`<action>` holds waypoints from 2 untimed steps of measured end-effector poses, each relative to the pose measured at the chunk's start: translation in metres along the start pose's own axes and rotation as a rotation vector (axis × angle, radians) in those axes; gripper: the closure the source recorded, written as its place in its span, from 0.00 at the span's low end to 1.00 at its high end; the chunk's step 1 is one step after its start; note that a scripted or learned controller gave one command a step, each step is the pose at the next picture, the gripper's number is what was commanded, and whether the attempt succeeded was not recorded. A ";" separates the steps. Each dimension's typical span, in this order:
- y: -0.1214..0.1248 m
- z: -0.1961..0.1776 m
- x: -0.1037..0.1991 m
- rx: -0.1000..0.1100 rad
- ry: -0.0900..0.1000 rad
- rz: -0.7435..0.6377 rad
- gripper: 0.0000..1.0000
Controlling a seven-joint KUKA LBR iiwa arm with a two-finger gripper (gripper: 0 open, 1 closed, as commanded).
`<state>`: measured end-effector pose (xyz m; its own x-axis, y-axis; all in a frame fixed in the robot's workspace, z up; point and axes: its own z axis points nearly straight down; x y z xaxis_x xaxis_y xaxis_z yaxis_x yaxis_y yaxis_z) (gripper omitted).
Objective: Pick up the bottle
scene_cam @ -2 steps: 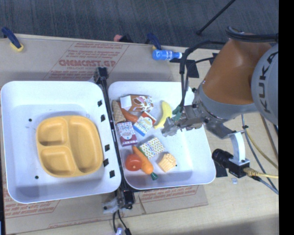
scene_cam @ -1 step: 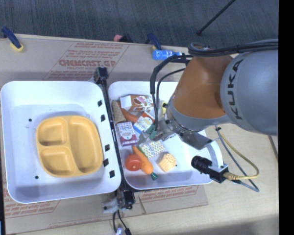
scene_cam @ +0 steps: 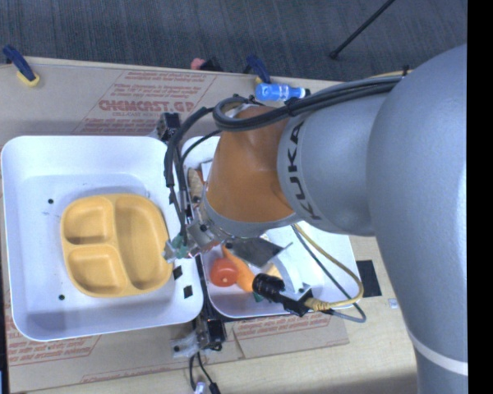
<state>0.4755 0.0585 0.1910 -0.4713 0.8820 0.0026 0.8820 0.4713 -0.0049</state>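
Camera view: arm (scene_cam: 378, 162) closest to lens, grey bulk plus orange band hanging over right bin (scene_cam: 329, 290), blocking most of it. Gripper buried under wrist, so grip state: honestly cannot tell.

Step, my guess: reach or descent into right bin, grasp unconfirmed. Next move needs clean line onto bottle, then lift.

Bottle: can't pick it out for sure. Orange-red thing (scene_cam: 228, 271) peeking below wrist, could be something else.

Left bin (scene_cam: 20, 220) holds yellow divided tray (scene_cam: 115, 243).

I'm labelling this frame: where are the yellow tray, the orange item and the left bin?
yellow tray (scene_cam: 115, 245), camera view, centre divider.
orange item (scene_cam: 224, 272), camera view, rounded red-orange end.
left bin (scene_cam: 25, 187), camera view, bare floor.
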 end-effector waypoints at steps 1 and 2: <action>-0.027 -0.086 -0.052 -0.005 -0.005 -0.252 1.00; 0.003 -0.047 0.006 -0.001 -0.002 -0.254 1.00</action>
